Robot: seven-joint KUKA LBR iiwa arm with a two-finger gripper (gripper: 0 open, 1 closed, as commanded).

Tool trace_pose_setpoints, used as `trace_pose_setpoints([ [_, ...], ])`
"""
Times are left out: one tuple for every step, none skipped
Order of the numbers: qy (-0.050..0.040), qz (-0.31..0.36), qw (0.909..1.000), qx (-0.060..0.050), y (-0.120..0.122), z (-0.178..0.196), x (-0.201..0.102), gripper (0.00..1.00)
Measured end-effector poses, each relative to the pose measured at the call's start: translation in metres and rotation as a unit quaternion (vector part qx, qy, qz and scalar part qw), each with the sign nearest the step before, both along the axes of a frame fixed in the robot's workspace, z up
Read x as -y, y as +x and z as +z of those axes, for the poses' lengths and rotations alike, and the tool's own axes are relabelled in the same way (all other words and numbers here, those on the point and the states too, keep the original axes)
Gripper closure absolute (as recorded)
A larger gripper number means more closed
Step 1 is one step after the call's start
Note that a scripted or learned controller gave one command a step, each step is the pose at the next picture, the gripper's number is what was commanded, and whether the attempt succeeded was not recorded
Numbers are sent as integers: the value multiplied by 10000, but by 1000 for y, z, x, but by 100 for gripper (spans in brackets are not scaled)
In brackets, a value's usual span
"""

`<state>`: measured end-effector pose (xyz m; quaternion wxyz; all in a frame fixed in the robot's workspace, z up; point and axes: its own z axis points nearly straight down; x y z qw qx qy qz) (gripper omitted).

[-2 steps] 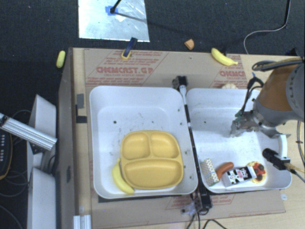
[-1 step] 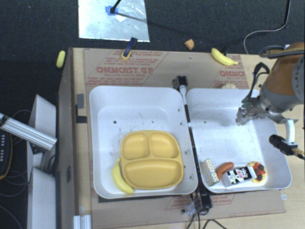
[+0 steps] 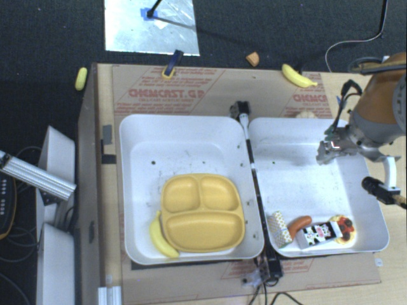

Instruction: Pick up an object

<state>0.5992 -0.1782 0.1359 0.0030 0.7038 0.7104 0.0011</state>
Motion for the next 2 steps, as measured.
trace_pose_setpoints([
  [-8, 23, 10000, 14, 1, 11, 0, 100],
  [-16, 45, 10000, 30, 2, 22, 0, 100],
])
